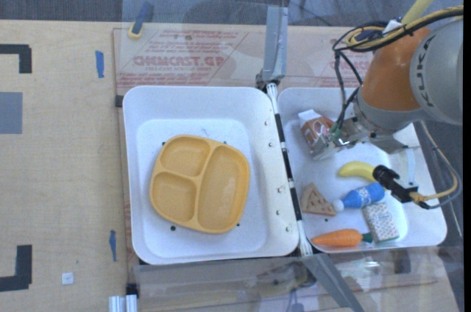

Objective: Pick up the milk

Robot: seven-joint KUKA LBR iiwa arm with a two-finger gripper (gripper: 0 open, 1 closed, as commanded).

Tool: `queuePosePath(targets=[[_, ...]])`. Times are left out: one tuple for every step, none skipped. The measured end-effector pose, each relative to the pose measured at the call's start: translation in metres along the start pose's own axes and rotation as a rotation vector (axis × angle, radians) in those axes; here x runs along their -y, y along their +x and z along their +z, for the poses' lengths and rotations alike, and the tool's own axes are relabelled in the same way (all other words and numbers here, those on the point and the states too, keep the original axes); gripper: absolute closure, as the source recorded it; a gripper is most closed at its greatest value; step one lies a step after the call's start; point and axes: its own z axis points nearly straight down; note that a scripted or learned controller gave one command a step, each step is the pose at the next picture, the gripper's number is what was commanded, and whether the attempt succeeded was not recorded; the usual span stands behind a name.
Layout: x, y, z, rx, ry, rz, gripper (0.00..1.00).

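Camera view: the milk [315, 129] is a small carton with a white gabled top and a brown and red printed side, lying tilted in the upper left of the right bin [434, 229]. The gripper [333, 141] sits right at its lower right edge, touching it; whether its fingers are parted or closed I cannot tell

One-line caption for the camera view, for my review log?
Hand down at the milk carton in the right bin; yellow plate in the left.
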Motion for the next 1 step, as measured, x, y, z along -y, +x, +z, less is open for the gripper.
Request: queuePosePath(targets=[[-0.0707,0.0265,-0.0709,-0.016,0.056,0.169,1.0]])
